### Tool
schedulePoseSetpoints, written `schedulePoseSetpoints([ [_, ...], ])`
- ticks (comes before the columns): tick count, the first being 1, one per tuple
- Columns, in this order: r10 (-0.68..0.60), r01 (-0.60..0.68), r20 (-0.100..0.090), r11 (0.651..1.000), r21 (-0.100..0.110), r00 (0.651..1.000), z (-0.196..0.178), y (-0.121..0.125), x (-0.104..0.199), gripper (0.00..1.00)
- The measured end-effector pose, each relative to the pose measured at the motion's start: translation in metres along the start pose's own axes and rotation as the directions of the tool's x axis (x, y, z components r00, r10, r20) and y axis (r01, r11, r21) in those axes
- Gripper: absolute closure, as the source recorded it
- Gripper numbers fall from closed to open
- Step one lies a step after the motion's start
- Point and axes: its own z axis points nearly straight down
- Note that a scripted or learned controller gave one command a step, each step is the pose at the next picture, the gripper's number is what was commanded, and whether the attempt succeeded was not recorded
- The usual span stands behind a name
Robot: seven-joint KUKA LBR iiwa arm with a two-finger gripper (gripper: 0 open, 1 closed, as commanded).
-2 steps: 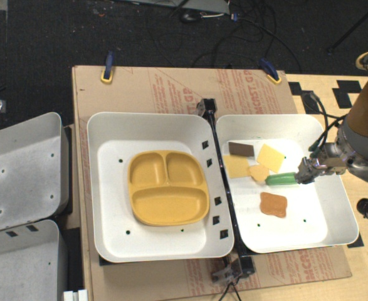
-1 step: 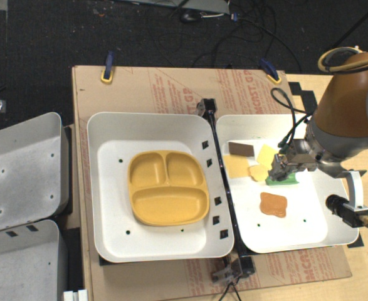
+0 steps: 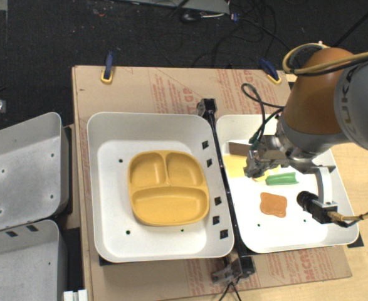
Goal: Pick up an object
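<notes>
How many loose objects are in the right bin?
3: a green piece mid-bin, an orange piece below it, a yellow one at left. The arm may hide others.

We note a dark floor (image 3: 33, 42) strewn with cables (image 3: 234, 5) beyond the bench. The bench top is a tan board (image 3: 158, 86) held by two clamps (image 3: 108, 68). White metal panels (image 3: 21, 168) lie at left.
</notes>
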Motion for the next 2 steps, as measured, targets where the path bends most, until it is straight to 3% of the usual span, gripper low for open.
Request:
schedulePoseSetpoints([
  [1, 0.000, 0.000, 0.001, 1.000, -0.003, 1.000, -0.010, 0.020, 0.046, 1.00],
  [2, 0.001, -0.001, 0.001, 1.000, -0.002, 1.000, 0.002, 0.047, 0.098, 1.00],
])
